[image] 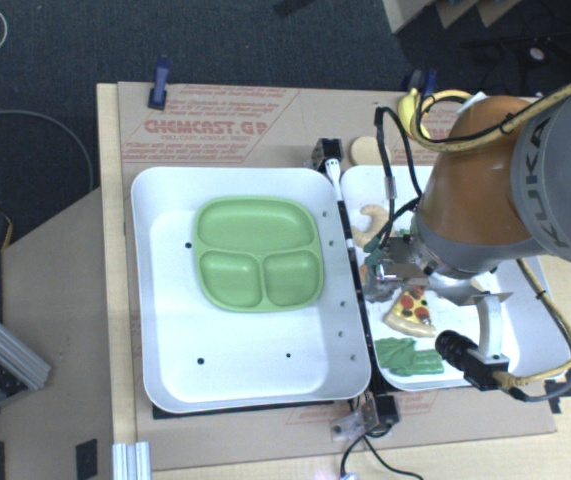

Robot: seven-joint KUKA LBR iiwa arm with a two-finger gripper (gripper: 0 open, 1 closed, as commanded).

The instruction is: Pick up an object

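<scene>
The arm's orange band and grey wrist cover most of the right bin (405, 376). My gripper (385, 271) reaches down near that bin's left wall, its tips lost among the small objects there. Just below it lies a toy pizza slice (410, 313), and below that a green leafy piece (407, 356). A pale cream curved object (370, 218) lies above the gripper by the bin's left wall. In the left bin (165, 298) rests a green divided tray (259, 252).
A black camera or cable fitting (473, 360) hangs off the arm over the right bin's lower part. A yellow object (411, 102) and a tan round piece (363, 150) sit behind the right bin. Cables run along the bench's right side.
</scene>
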